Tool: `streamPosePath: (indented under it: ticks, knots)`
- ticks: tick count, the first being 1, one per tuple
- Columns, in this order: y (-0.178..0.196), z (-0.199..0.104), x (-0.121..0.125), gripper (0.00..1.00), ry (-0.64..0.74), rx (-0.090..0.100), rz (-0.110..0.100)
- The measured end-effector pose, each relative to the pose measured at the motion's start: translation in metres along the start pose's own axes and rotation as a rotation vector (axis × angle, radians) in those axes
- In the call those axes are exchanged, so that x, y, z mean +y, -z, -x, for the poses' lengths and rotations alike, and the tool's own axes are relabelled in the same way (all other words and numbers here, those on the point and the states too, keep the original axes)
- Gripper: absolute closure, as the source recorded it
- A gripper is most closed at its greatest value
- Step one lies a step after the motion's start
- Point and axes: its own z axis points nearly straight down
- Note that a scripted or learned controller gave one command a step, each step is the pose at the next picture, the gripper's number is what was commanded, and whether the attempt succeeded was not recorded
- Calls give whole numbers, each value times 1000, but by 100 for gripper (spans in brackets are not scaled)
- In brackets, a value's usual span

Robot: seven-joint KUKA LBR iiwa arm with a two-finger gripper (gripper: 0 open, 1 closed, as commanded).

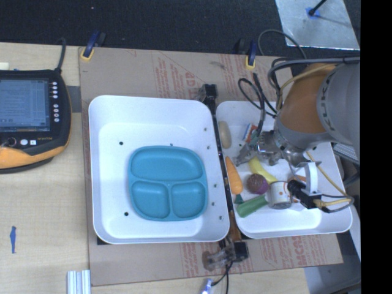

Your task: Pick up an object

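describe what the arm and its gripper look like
The arm is a fat grey cylinder with a broad orange band above the wrist. Black cables loop beside it. The gripper end is bare metal, with thin yellow wires trailing nearby.

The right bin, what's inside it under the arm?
In the right bin: an orange carrot, a purple piece, a green piece, a yellow piece and a beige one. The arm covers the upper right part.
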Motion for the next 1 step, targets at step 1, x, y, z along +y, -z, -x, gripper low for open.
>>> streamPosePath:
  ticks: [1]
  knots:
    - [10,1,0,100,2,-2,-2]
